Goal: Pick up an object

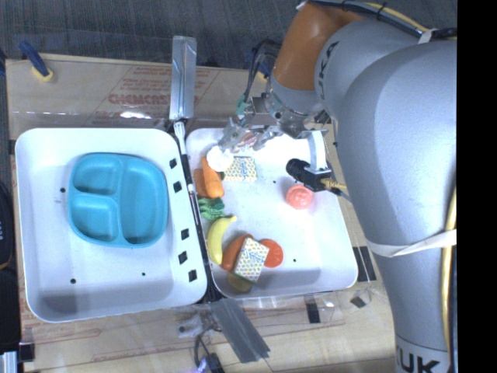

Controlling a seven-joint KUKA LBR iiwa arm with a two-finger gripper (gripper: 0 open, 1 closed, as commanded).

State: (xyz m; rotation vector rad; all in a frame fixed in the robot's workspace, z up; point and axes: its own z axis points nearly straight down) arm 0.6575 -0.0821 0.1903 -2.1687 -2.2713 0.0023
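Nearest the camera, a patterned box (251, 258) is leaning on a red piece (271, 253) and a banana (218, 235) in the right bin (326, 266), everything crowding its left wall, likely from loose scattering. The blue tray (119, 197) is lying flat in the left bin (35, 208). Further back, the hand (247, 136) is hanging over a small box (241, 169) and a white piece (217, 160), beside the carrot (209, 179). Its grip is getting lost in blur, so I cannot tell its state. The arm is covering the bin's right rim.
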